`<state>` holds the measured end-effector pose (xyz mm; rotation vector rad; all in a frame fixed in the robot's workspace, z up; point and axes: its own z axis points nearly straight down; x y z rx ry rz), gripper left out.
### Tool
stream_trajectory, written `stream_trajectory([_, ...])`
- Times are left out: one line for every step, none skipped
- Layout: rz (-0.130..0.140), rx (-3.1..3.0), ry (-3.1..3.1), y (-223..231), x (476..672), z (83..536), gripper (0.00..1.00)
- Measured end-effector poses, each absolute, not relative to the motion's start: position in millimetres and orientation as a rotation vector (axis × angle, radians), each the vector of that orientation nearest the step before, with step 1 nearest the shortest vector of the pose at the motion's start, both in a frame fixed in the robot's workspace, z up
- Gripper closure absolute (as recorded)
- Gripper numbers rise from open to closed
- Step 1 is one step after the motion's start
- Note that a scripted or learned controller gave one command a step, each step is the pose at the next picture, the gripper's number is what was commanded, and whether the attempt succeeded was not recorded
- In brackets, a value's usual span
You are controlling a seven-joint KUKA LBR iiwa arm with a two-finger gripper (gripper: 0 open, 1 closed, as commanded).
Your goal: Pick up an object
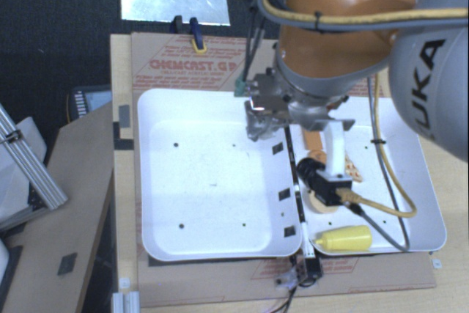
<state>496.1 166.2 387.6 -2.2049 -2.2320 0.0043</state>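
The bench (123,187) is pale wood, with a brown cardboard sheet (183,64) under two white bins. Nearest to me, at 5 o'clock, a yellow object (343,237) lies at the near rim of the right bin (418,187). Behind it, toward 3 o'clock, I see some orange-tan pieces (353,172), partly hidden. Further, near 12 o'clock, the gripper (258,122) hangs over the far part of the left bin (205,187), just beside the divider. I cannot tell if it is spread or pressed together. My worry: if it descends here, it meets bare plastic and takes nothing, or it strikes the rim between the bins.
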Motion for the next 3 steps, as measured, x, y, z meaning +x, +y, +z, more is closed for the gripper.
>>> stream_trajectory([-0.029, -2.231, -2.226, 124, 486.4, 545, 1.00])
stream_trajectory([0.021, -2.214, -2.219, 154, 484.9, 357, 1.00])
stream_trajectory([-0.017, -2.211, -2.235, 220, 486.5, 439, 1.00])
